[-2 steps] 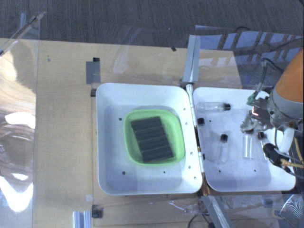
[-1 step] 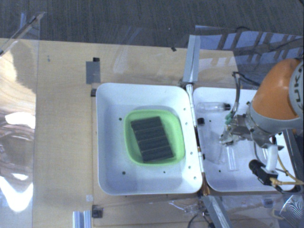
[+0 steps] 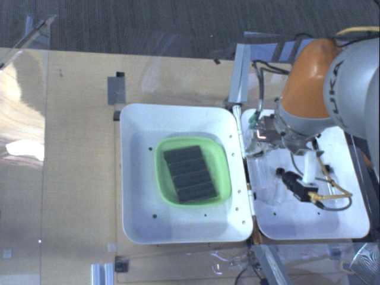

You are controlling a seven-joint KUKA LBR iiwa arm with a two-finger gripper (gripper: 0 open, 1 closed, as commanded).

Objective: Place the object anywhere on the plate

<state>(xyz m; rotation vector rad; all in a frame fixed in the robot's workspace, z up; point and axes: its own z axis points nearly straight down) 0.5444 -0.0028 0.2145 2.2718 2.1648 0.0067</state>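
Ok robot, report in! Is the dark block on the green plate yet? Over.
End effector over right bin, grip unclear. Dark ridged block lying on green plate, left bin. Nothing blocking.

Green plate (image 3: 161,177), dark grey ribbed block (image 3: 189,174), white bins (image 3: 136,218), grey-and-orange arm (image 3: 332,82)

The surface (image 3: 65,159) is pale wood under a glossy sheet that catches bright glare toward its left side. Two shallow white bins rest directly on it, side by side. The left bin (image 3: 136,218) serves as the landmark: the right bin (image 3: 350,224) sits just beside it, their rims nearly touching along a narrow seam. A small dark bracket (image 3: 117,89) lies on the surface just above the left bin's upper left corner. Another small dark piece (image 3: 121,265) sits just below the left bin's lower left corner.
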